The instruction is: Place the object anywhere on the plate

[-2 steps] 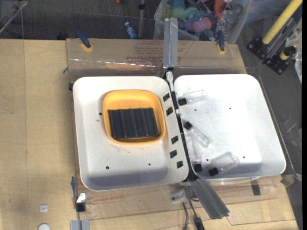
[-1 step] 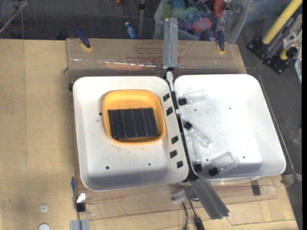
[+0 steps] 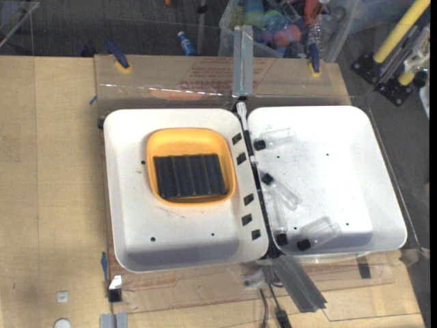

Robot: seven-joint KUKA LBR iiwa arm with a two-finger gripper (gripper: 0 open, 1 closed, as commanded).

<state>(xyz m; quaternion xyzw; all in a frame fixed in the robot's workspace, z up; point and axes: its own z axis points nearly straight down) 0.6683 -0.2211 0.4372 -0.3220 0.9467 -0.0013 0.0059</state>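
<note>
An orange, rounded-square plate (image 3: 191,140) sits in the left white bin (image 3: 130,210), a little right of the bin's middle. A dark grey ribbed rectangular object (image 3: 190,175) lies flat on the plate and covers most of its lower half. The object's edges stay inside the plate's rim.
The right white bin (image 3: 348,156) holds three clear vials with black caps: one (image 3: 274,139) near the divider at the back, one (image 3: 280,191) in the middle, one (image 3: 315,232) at the front. A black-clipped divider (image 3: 249,183) separates the bins. A tub of colourful toys (image 3: 287,12) stands behind.
</note>
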